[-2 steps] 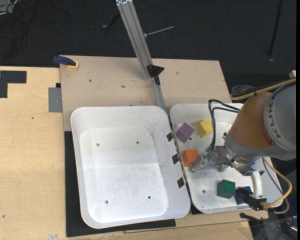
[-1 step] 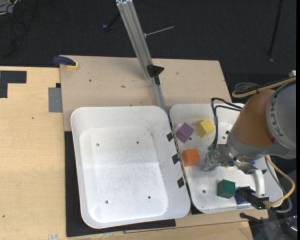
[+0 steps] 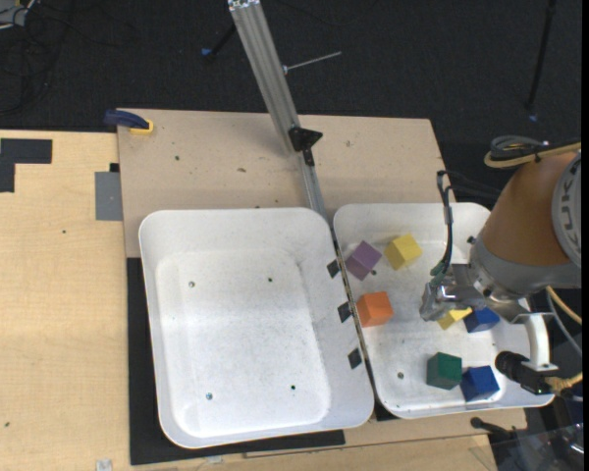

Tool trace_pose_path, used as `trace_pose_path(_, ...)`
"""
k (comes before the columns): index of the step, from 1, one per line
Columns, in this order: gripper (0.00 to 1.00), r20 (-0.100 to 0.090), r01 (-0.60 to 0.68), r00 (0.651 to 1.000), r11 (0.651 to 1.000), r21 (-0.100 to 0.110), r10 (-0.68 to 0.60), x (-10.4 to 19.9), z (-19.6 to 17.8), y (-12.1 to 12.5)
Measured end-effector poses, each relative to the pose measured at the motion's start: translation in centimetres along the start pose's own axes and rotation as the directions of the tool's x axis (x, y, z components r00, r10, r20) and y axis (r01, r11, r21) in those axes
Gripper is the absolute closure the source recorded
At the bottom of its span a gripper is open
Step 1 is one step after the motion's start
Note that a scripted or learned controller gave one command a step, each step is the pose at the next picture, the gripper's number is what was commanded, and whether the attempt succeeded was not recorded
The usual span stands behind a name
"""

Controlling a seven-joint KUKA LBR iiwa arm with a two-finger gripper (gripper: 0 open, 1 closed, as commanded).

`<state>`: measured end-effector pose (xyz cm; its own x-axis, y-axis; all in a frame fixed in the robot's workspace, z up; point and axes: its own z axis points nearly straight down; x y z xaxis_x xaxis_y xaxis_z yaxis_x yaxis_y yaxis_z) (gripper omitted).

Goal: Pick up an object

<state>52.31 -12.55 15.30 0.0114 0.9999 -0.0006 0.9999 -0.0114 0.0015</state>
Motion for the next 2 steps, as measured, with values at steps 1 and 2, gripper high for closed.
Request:
trace_pose_path(1, 1.00, 0.000, 0.011, 1.000, 1.000, 0.000, -0.011, -0.4, -4.2, 0.1)
trace_pose_path(2, 1.00, 0.000, 0.012, 1.000, 1.000, -0.001, -0.012, -0.7, -9.4, 1.2)
